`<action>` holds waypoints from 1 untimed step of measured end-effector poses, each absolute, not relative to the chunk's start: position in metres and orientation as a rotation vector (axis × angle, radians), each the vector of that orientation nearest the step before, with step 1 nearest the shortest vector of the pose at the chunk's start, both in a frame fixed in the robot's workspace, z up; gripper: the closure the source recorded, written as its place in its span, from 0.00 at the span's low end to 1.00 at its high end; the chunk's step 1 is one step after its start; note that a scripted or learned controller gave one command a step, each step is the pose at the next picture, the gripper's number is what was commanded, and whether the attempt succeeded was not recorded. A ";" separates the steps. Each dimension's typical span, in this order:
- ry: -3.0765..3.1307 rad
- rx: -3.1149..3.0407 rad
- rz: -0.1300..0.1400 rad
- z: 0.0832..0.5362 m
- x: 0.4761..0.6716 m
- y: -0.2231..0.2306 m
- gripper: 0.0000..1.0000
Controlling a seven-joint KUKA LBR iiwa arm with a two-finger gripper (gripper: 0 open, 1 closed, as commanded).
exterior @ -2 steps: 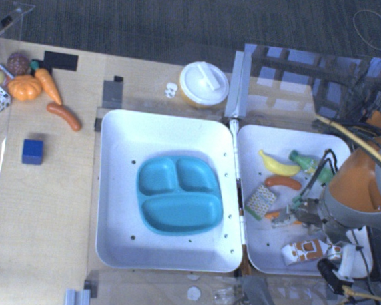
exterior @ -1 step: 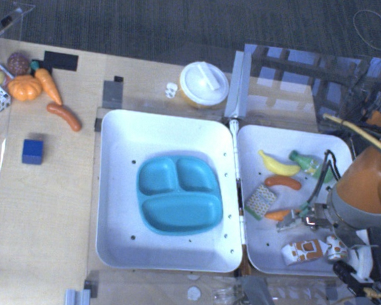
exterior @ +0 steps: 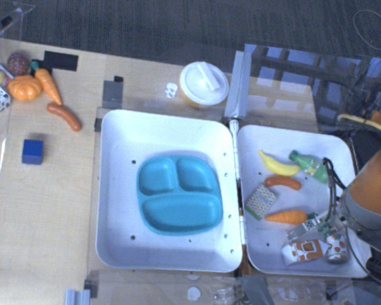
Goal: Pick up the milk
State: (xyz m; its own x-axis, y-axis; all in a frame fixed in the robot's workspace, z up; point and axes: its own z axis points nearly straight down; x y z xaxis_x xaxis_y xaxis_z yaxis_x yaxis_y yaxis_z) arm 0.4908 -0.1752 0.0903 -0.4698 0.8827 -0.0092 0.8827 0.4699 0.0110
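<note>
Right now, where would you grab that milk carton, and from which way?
Across its narrow middle, coming straight down. The milk lies flat on its side in the right bin, long sides exposed. The pincer hovers at its upper right, so little travel is likely needed.

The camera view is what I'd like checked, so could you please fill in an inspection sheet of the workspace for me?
Surface: wooden bench bearing a left white bin and a right white bin.
Job's things: milk carton lying on its side at the right bin's near edge.
Clutter: right bin has a banana, green bottle, sausage, carrot and patterned packet; left bin has a blue divided tray; bench has a blue cube, toy food and a white lid.
Grippers: claw low over the milk carton; grasp cannot be judged.
Cables: black cable beside the arm.
Surroundings: dark carpet.
</note>
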 end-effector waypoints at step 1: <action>2.585 1.766 0.009 0.089 0.574 -0.151 0.00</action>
State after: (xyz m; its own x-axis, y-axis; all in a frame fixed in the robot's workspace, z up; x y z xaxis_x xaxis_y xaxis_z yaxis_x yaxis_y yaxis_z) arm 0.5736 -0.1513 0.0890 -0.3635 0.9316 -0.0060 0.9315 0.3635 0.0109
